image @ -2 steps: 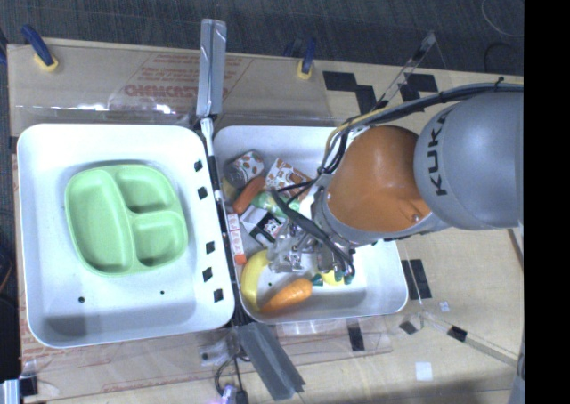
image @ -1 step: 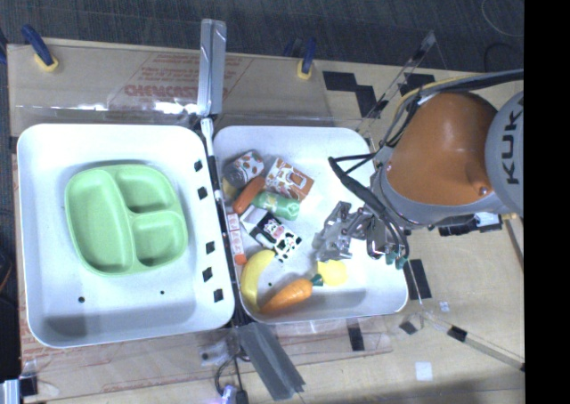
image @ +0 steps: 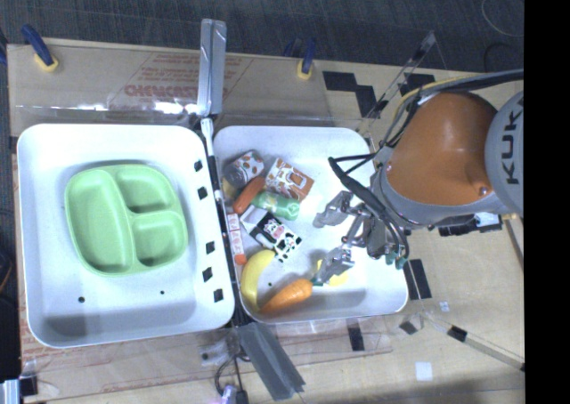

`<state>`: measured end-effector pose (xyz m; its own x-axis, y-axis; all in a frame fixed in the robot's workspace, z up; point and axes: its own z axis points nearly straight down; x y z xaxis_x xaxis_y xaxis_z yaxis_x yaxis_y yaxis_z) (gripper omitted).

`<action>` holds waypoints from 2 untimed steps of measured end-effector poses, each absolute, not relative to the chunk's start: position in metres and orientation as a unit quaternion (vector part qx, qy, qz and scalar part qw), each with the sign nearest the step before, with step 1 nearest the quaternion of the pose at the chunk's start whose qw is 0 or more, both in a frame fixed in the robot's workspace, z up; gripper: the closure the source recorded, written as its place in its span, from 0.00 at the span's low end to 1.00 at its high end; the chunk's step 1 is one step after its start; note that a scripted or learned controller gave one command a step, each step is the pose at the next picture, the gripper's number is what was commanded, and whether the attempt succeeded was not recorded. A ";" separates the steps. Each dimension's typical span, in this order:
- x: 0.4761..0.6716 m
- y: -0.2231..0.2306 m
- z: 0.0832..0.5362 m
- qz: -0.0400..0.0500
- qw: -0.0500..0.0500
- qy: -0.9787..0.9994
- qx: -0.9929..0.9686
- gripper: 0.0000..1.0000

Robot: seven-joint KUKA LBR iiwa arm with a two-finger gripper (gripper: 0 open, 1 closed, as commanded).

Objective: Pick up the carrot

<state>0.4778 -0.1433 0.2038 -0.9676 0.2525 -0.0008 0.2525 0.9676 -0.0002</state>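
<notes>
The carrot (image: 287, 295) is orange and lies near the front wall of the right bin (image: 383, 300), its thick end pointing right and up. My gripper (image: 337, 235) hangs over the right half of that bin, open, with nothing between its fingers. One finger (image: 333, 208) is toward the back and the other (image: 338, 262) sits just above and right of the carrot's right end. Whether that finger touches the carrot I cannot tell.
A yellow banana (image: 255, 274) lies left of the carrot. Further back are a cow-patterned box (image: 276, 236), a green bottle (image: 279, 206), an orange stick-shaped item (image: 248, 197), a snack box (image: 289, 180) and a can (image: 246, 165). The left bin (image: 44, 304) holds a green divided plate (image: 126, 218).
</notes>
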 end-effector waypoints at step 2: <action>0.484 -0.113 0.122 -0.001 0.009 1.000 0.029 1.00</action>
<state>0.4837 -0.1132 0.1220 -0.9981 0.0584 -0.0173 0.0584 0.9983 -0.0007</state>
